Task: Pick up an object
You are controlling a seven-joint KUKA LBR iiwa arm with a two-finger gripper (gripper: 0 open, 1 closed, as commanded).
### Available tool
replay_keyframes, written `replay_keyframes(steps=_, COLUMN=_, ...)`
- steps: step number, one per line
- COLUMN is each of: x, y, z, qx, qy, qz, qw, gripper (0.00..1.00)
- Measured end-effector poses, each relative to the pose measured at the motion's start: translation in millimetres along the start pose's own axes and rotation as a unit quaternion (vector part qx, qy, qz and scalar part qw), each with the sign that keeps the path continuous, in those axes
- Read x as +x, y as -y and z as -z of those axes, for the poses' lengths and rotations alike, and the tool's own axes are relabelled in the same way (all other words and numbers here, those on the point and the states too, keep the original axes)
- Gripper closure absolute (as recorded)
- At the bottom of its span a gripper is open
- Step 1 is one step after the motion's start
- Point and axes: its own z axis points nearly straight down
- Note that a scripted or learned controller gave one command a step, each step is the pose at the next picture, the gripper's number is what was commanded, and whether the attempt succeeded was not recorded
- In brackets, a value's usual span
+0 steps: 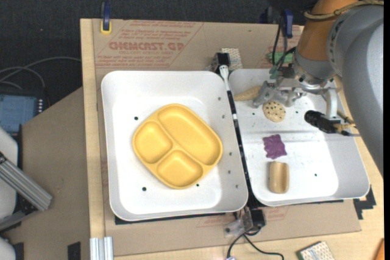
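Hovering over the right bin, gripper just above a round cookie, jaw state unclear, purple piece nearby.

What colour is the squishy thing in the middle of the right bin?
Purple. The crumpled piece shows clearly in the camera view.

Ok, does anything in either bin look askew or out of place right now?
Only mildly: the yellow divided plate sits rotated at a slant in the left bin. In the right bin, the cookie, purple piece and tan cylinder lie loose, nothing spilled.
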Motion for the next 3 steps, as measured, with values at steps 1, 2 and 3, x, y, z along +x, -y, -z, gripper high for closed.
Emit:
replay_keyframes(steps=1, x=1.4, y=1.8, z=0.6, qx=-0.002, qy=0.001, qz=-0.003, qw=1.0, gripper=0.0)
replay_keyframes(steps=2, x=0.3, y=1.8, z=0.2, qx=-0.002, qy=0.0, qz=-0.003, qw=1.0, gripper=0.0)
replay_keyframes(steps=3, x=8.2, y=2.2, z=1.4, qx=-0.002, qy=0.006, qz=-0.005, qw=1.0, gripper=0.0)
